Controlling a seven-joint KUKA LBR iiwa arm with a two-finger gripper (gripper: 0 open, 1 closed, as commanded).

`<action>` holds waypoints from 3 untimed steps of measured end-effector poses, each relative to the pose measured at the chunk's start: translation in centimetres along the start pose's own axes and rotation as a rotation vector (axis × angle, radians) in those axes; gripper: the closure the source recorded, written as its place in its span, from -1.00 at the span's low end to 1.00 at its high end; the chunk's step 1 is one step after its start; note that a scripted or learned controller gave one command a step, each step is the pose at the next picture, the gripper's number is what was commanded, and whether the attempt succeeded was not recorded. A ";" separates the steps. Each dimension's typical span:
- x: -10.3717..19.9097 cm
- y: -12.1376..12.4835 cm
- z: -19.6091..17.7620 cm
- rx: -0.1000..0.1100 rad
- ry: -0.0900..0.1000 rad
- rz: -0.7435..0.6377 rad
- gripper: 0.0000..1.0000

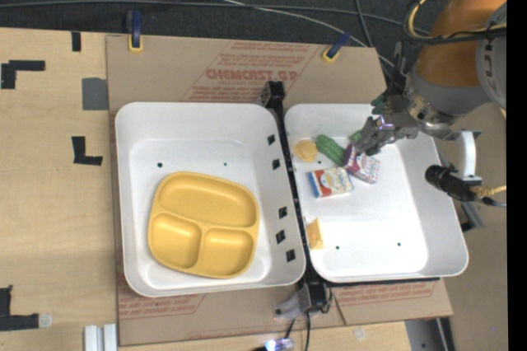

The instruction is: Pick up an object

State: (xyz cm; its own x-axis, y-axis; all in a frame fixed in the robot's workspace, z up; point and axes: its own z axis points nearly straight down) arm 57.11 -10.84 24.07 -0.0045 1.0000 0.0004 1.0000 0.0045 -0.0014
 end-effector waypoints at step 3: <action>15.3 0.2 1.3 0.001 -0.001 -0.001 1.00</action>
State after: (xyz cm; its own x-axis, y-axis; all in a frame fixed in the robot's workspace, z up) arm 57.26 4.43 22.75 -0.0052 1.0000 -0.0001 1.0000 0.0052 -0.0021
